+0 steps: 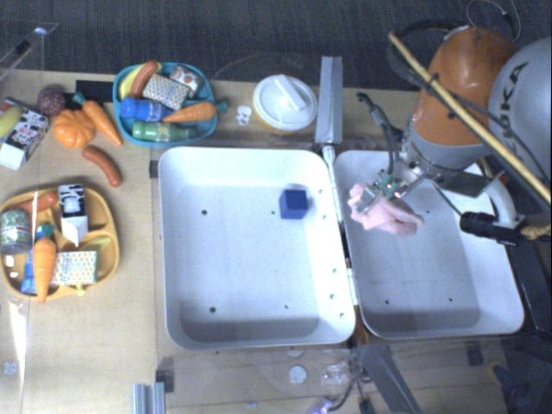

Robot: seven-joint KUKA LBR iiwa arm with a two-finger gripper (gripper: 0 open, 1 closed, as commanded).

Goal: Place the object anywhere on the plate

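The gripper (pixel 382 188) hung over the right bin (pixel 448 309), against a pink object (pixel 388 216) (meat, perhaps); whether it grasped it I couldn't tell. A blue cube (pixel 294 203) sat in the left bin (pixel 241 309).

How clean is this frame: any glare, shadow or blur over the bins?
Camera view: even light, soft overall focus; the left bin shows a grey shadow along its near wall, the right bin likewise; the blue block reads crisp, the pink object by the gripper is slightly smeared.
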